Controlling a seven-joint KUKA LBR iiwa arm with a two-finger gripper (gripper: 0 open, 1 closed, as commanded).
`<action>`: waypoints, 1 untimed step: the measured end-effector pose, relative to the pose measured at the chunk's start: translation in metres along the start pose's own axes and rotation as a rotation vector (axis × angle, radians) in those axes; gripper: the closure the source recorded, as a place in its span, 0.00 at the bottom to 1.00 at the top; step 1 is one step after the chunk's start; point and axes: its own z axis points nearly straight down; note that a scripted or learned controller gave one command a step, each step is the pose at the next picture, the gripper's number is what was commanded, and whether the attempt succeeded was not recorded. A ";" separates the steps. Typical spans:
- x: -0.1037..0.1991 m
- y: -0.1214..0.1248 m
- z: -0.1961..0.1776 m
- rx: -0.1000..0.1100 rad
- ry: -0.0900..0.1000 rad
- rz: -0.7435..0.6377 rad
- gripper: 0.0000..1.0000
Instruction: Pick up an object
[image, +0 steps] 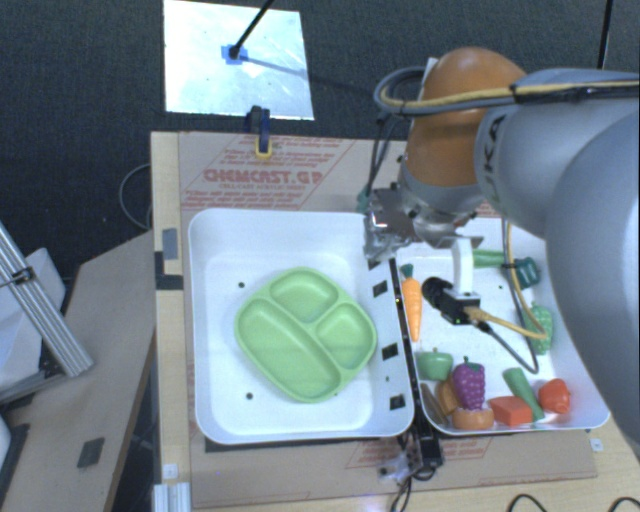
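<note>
A: Two bins (215, 300) on brown cardboard (270, 170), dark carpet behind. Green plate (305, 333) in the left bin.
B: Toy food?
A: Right bin: carrot (411, 306) by the divider, grapes (468, 382), tomato (553, 395) near the front.
B: Gripper?
A: Gripper (385, 240) hangs over the divider, above the carrot. Can't tell if it's open or closed.

Green plate (305, 335), white bins (215, 300), orange carrot (411, 307), purple grapes (468, 383).
</note>
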 end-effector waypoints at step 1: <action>0.033 -0.003 -0.009 0.001 0.000 0.001 1.00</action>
